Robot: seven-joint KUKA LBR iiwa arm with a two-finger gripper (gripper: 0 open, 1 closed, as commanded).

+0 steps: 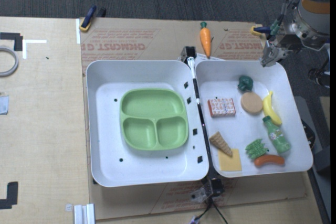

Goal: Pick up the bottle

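Note:
The bottle (276,135) is small, pale green and clear with a green cap. It lies on its side near the right wall of the right bin (294,93), cap toward the back, just below a banana (270,107). My gripper (268,56) hangs above the back right corner of that bin, well behind the bottle and apart from it. Nothing shows between its tips.
In the right bin with the bottle are a broccoli (245,83), tan disc (252,103), red box (221,107), cone (220,143), cheese slice (230,161), green leaves (255,148) and sausage (269,160). The left bin holds a green divided plate (155,119). A carrot (205,39) lies behind the bins.

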